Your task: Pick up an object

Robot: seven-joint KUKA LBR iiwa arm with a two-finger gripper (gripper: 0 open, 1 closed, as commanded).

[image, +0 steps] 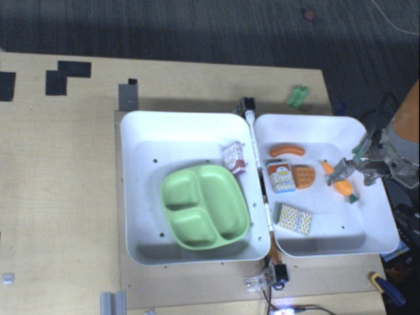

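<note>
My gripper (352, 174) hangs over the right side of the right bin (354, 231), coming in from the right edge. Directly under and beside it lies an orange toy carrot (342, 188) with a green tip, partly covered by the gripper. To its left in the same bin sit a toy waffle (304, 176), a small red and blue carton (281, 176), a sausage (287, 151) and a patterned flat packet (294, 219). The view does not show any object lifted off the bin floor.
The left bin (141, 176) holds a green divided plate (205, 205) and a small red and white wrapper (233, 156) by the divider between the bins. A green object (297, 96) lies on the bench behind the right bin.
</note>
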